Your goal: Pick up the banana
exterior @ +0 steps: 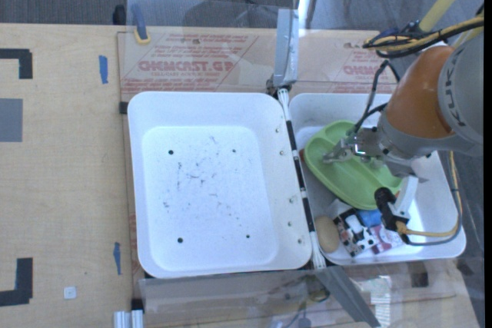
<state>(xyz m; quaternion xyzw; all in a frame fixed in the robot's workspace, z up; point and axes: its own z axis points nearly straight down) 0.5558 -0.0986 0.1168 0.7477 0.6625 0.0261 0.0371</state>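
My gripper [340, 153] hangs low over the right bin [323, 105], reaching leftward from the grey wrist with the orange band [419, 100]. It is right above a light green dish [338, 169] that lies tilted in the middle of that bin. Below the dish, at the bin's front, sits a cluster of small items: a tan rounded piece [326, 234], a blue piece [370, 217], and a red-and-white piece [377, 242]. The arm's body hides the right part of the dish and much of the bin floor behind it.
The left bin [142, 165] is a wide white tray with only specks on its floor. A metal divider [296, 165] separates the two bins. A thin yellow cable [434, 233] loops across the right bin's front corner. Clear acrylic panels [200, 57] stand behind the bins.
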